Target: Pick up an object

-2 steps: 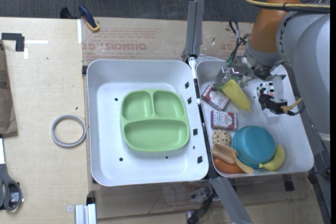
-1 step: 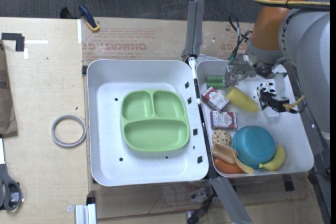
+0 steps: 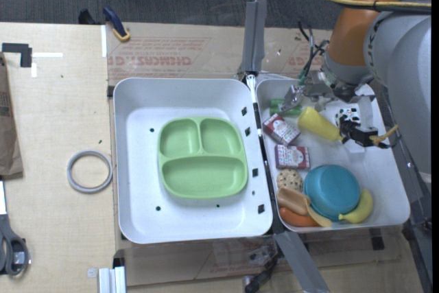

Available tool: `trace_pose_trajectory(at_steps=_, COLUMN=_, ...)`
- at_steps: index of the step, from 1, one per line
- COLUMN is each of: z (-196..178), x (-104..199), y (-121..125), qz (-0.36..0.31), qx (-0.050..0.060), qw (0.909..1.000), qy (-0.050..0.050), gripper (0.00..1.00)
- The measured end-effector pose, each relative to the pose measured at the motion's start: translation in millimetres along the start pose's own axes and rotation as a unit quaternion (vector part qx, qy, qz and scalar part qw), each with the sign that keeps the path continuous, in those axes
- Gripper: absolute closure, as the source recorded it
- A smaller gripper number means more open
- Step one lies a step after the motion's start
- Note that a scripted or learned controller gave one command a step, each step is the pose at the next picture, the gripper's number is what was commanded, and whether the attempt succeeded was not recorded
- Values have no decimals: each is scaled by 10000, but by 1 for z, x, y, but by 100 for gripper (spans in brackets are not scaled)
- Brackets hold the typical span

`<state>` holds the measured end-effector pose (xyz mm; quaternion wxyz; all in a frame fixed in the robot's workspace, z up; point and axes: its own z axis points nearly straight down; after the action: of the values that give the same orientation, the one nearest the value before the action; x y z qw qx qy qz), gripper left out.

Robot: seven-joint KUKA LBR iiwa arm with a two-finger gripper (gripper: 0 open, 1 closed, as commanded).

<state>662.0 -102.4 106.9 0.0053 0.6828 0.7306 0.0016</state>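
The right bin (image 3: 391, 168) holds a yellow wedge-shaped object (image 3: 319, 123), a small green item (image 3: 276, 106), two red-and-white packets (image 3: 281, 128) (image 3: 293, 157), a cookie (image 3: 289, 180), a blue bowl (image 3: 333, 190), a banana (image 3: 361, 209) and an orange-brown toy food (image 3: 295, 207). My gripper (image 3: 295, 97) hangs low over the far left corner of this bin, just right of the green item and up-left of the yellow object. Nothing shows held in it.
The left bin (image 3: 130, 147) holds a green divided plate (image 3: 202, 158). A grey divider post (image 3: 254, 38) stands between the bins at the back. On the bench to the left lie a tape ring (image 3: 89, 170) and scissors (image 3: 10, 252).
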Motion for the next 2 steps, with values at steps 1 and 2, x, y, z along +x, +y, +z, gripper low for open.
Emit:
trace_pose_trajectory(at_steps=1, z=14, x=-13, y=-31, qz=-567, qx=48, qw=9984, qy=26, gripper=0)
trace_pose_trajectory(at_steps=2, z=5, x=-14, y=-31, qz=-557, qx=39, qw=9984, qy=20, gripper=100)
